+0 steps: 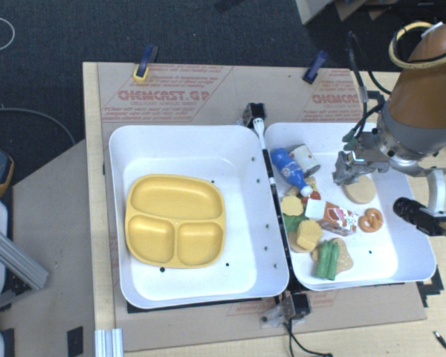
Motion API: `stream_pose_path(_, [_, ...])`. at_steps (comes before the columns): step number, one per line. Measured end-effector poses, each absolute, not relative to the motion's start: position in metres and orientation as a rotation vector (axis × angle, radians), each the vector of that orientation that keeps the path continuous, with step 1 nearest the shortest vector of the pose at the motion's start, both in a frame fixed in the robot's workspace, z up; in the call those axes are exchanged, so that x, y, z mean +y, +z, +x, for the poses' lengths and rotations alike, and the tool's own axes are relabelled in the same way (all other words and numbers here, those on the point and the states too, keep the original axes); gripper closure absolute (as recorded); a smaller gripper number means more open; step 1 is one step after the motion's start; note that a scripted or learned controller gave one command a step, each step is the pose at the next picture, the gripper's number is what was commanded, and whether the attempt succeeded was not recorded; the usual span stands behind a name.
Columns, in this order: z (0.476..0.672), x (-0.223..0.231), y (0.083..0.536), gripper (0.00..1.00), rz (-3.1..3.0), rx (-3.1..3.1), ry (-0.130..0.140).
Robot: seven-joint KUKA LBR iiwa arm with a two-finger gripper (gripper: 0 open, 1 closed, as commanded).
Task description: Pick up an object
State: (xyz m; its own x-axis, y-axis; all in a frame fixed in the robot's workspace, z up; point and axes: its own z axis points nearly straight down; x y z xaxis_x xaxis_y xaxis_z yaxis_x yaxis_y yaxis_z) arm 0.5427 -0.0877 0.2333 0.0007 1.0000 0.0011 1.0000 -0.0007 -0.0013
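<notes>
Gripper low over right bin, dull grey metal, blocky, hanging under grey wrist and orange band; finger spread impossible to tell, nothing seen between them. Just at 5 o'clock of gripper, touching or nearly so: tan flat round cookie-like piece, matte. At 4 o'clock, a bit further: small brown pretzel, glossy, looped. At 9 o'clock, near: white cylinder cup, then blue plastic bottle, smooth, lying tilted with a white and red cap end. At 7 o'clock: red-and-white crinkly packet, yellow bumpy chunks, pale yellow round slice, green ridged piece resting on a tan biscuit shape. All clustered in left half of right bin. Well apart at 8 o'clock: left bin, shallow white plastic with rounded corners, bearing yellow three-compartment tray, smooth and glossy. Both bins on cardboard-topped bench with red print.
</notes>
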Motion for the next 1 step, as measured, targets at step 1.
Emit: stream_pose_path(1, [0.5372,-0.0845,0.2230,1.00,-2.220,-2.218,0.002])
